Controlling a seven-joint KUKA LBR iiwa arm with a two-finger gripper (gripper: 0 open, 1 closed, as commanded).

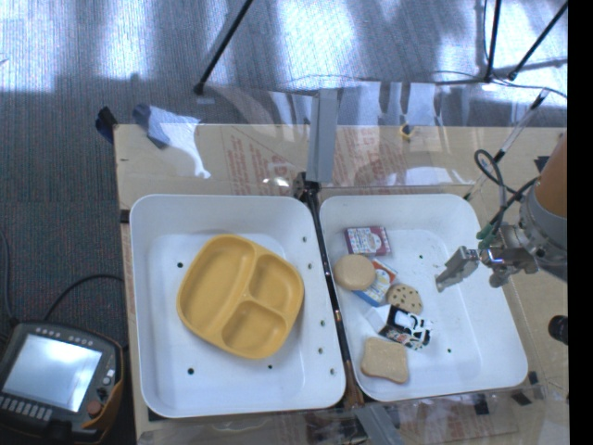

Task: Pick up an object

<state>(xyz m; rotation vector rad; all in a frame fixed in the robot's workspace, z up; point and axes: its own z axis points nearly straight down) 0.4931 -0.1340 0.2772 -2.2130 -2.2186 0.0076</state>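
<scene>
The right bin (482,341) holds several small items. A dark red packet (368,240) lies at the back. Just in front of it, a round tan bun (353,272) sits on a blue and white wrapper (380,286). A chocolate-chip cookie (404,297), a black and white carton (406,327) and a slice of toast (384,361) lie nearer the front. My gripper (477,269) hangs over the right side of this bin, right of the cookie and apart from every item. It is open with nothing between its fingers.
A yellow three-compartment plate (241,295) lies in the left bin (153,369). The ridge where the bins meet (326,295) separates them. Cables loop above the wrist at the right. A handheld screen pendant (56,374) sits on the floor at the lower left.
</scene>
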